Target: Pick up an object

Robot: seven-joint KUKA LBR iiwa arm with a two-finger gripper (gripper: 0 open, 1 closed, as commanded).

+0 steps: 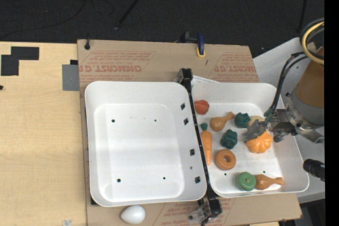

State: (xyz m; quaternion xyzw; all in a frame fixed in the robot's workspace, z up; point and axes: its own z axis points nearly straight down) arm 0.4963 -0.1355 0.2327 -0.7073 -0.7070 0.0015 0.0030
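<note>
Orange pumpkin-like toy (259,143) lies in the right bin (288,180), near its right side, and my fingers (263,128) are just above it, touching its top part. Whether my fingers are apart or together on it, I cannot tell, because they are small and dark.

Left of the orange toy, close by, is a dark green piece (229,139), and a second dark green piece (242,119) is up and left of it. Further left is a tan drumstick (221,123), then a red tomato (201,107) near the divider. Below and left of the orange toy lies a brown donut (225,159), with a carrot (206,147) beyond it. Below the orange toy are a green round toy (246,181) and another drumstick (269,182), touching each other.

The left bin (100,114) is on the other side. A white egg (132,214) lies on the desk (37,140), in front of the left bin.
</note>
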